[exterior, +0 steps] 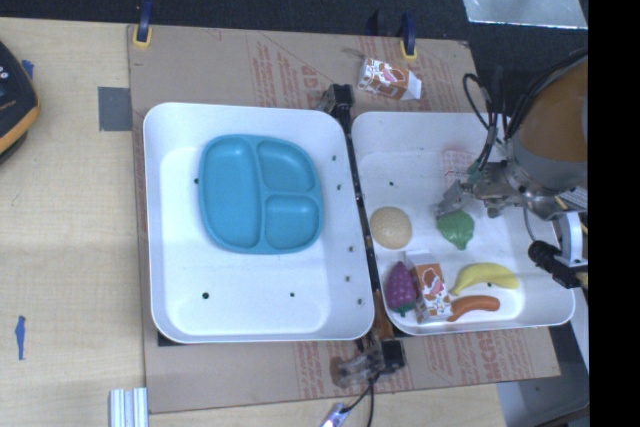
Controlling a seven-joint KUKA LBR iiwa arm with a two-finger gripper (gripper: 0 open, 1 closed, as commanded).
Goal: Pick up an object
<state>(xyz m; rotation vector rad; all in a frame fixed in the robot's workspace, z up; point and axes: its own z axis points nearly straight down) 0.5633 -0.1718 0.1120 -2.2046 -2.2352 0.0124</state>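
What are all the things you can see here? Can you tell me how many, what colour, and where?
bins: 2, white, side by side on the bench
divided plate: 1, blue, in the left bin
round bun-like toy: 1, tan, right bin, near its left wall
green toy vegetable: 1, green, right bin, middle, just below the gripper
grapes: 1 bunch, purple, right bin, front left
small carton: 1, red and white, right bin, beside the grapes
banana: 1, yellow, right bin, front
sausage: 1, orange-red, right bin, under the banana
packet: 1, red and white, on the cardboard behind the right bin
gripper: 1, grey metal, over the right bin
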